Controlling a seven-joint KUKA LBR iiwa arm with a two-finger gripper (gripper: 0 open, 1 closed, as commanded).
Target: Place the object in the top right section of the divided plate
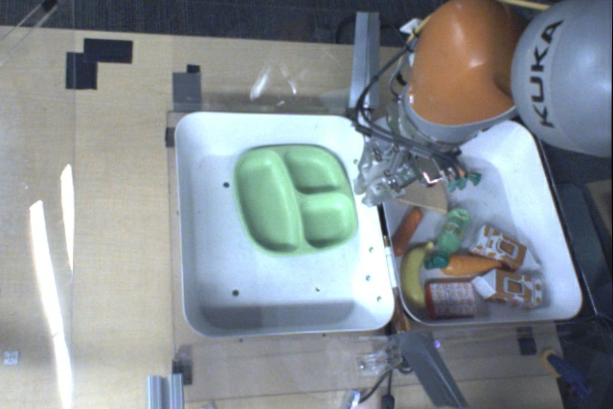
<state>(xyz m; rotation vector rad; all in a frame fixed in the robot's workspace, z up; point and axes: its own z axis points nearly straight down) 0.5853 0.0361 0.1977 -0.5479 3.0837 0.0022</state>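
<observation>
While the gripper (383, 179) hangs just right of the green plate (295, 198) — I cannot tell its state — the food, including a banana (412, 275) and carrot (471, 264), lies farther right in the bin (551, 196) — presumably awaiting a pick.

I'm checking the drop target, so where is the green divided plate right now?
The green divided plate lies in the left white bin, nearer its right wall, just left of the gripper.

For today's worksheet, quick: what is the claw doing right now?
Claw: cannot be told; it sits at the seam between the bins, beside the green plate.
</observation>
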